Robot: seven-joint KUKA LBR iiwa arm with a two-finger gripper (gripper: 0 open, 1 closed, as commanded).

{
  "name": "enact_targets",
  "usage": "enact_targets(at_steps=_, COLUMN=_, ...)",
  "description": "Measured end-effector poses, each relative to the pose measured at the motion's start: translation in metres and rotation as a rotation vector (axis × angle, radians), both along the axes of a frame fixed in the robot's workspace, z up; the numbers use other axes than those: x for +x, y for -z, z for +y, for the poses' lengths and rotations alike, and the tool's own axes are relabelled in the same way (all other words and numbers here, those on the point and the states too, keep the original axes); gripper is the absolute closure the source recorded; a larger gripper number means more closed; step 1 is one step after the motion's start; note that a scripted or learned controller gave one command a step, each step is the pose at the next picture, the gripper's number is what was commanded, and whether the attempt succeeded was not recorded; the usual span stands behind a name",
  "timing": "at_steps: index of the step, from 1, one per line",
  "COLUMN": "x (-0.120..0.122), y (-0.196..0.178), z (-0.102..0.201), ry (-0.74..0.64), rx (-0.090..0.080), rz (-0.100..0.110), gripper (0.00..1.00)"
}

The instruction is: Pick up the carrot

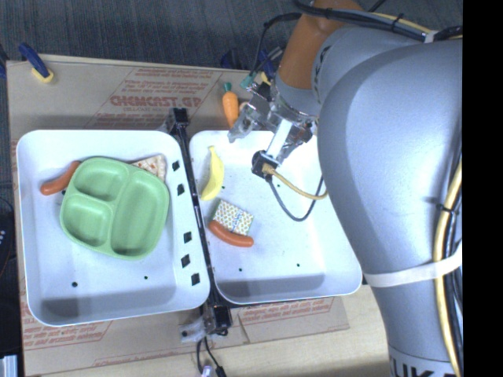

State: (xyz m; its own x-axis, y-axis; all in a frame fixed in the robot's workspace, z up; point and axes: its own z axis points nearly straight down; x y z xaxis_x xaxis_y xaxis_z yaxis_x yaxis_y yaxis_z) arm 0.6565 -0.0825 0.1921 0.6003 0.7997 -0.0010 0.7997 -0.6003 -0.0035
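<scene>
The carrot (229,108) is small and orange with a green top. It shows at the back rim of the right bin (330,265), pointing away from me. My gripper (251,144) hangs over the back of that bin, just right of the carrot and very close to it. Whether it touches the carrot cannot be made out. The grey arm and its orange band (310,42) come in from the right and cover the bin's right side.
The right bin also holds a banana (212,173), a checkered packet (233,217) and a sausage (231,235). In the left bin (31,234) a green divided plate (115,206) lies over another sausage (56,183) and a cracker (152,164).
</scene>
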Motion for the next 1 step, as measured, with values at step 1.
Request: enact_targets(at_steps=1, x=-0.0083, y=0.0098, z=-0.0714, ry=-0.018, rx=0.001, rz=0.002, gripper=0.00)
